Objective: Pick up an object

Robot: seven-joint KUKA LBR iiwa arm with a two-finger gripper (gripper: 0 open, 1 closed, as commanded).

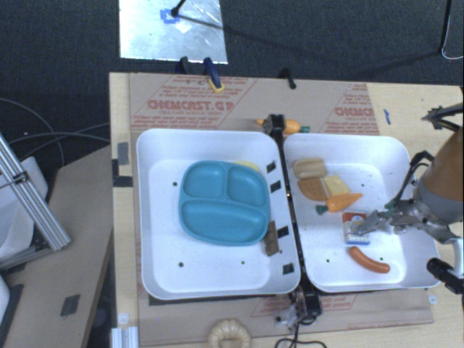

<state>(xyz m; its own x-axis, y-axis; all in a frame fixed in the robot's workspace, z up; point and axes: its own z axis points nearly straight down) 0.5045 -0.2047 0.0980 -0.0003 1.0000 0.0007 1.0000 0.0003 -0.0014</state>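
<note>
The right bin (391, 151) holds several toy foods: a tan bun (310, 168), a brown slice (312, 189), a yellow wedge (336, 185), an orange carrot (341, 204) and a red sausage (368, 259). A small red, white and blue object (353, 222) lies in the middle of that bin. My gripper (364, 229) reaches in from the right and sits low, right at this small object, touching or nearly touching it. Whether the object is gripped is unclear. The grey arm (438, 191) stands over the bin's right rim.
The left bin (156, 216) carries a blue divided plate (223, 201) with a yellow piece (249, 166) at its far edge. A brown item (272, 240) lies by the divider. An orange object (291, 127) rests behind the bins. A silver sheet (170, 17) lies beyond the bench.
</note>
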